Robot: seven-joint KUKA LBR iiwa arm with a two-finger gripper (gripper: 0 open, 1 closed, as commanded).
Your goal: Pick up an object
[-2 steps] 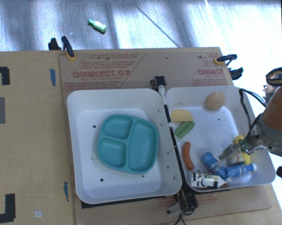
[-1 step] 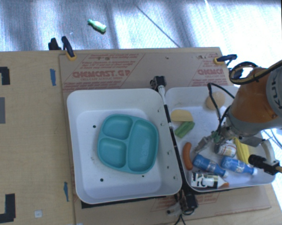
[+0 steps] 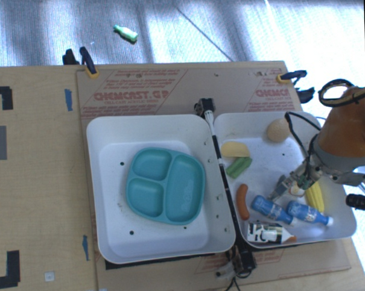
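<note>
Stood on a tan cardboard-covered desk (image 3: pixel 39 178): two shallow white plastic bins side by side. Held in the left white bin (image 3: pixel 104 145): a teal three-compartment plastic plate (image 3: pixel 166 186), lying flat near the middle. Scattered in the right white bin (image 3: pixel 346 225): a pale yellow wedge-shaped toy (image 3: pixel 235 149) near the dividing wall, a short green pod-like piece (image 3: pixel 238 166) just below it and touching, a round beige ball (image 3: pixel 278 131) toward the far side, an orange-red sausage-shaped toy (image 3: pixel 243 201), two blue plastic bottles, one (image 3: pixel 271 208) nearer the middle and the other (image 3: pixel 309 214) beside it, a yellow corn cob toy (image 3: pixel 315 196), and a black-and-white tube with an orange tip (image 3: pixel 268 233) along the near wall. Reached in from the right: a grey arm with an orange band (image 3: pixel 346 132). Hung low over the right bin: the metal pincer (image 3: pixel 287 187), between the corn cob and the nearer blue bottle, close above that bottle's end. Could not tell whether spread or pressed together; nothing seen pinched. Fixed along the far edge of the desk: several black-and-orange clamps (image 3: pixel 86 59). Lay on the grey floor beyond: a small green object (image 3: pixel 126 33).
</note>
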